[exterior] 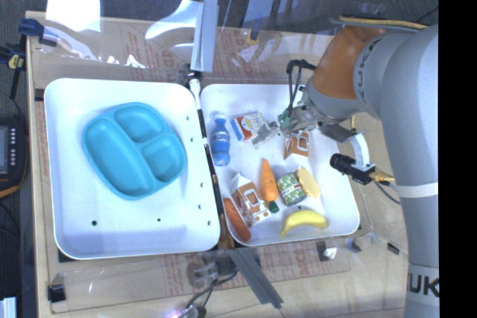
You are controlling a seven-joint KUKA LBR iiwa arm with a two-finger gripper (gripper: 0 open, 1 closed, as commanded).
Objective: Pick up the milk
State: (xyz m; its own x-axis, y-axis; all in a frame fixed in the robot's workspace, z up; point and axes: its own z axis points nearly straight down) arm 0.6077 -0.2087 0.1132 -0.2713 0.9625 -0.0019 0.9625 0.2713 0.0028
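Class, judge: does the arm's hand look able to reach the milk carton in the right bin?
Probably yes: the hand hangs over that bin and the milk carton lies uncovered, though the carrot and sausage crowd its sides.

White letters "UK" stand on the grey arm (422, 160), low down.

— What's in the right bin (339, 223)?
— A water bottle (220, 139), a carrot (268, 182), a banana (303, 220), and a milk carton (252, 203) near the front edge.
— And the hand (282, 124)?
— Low over the far half, beside a small carton (248, 125). A blue tray (134, 149) lies in the left bin (67, 227).
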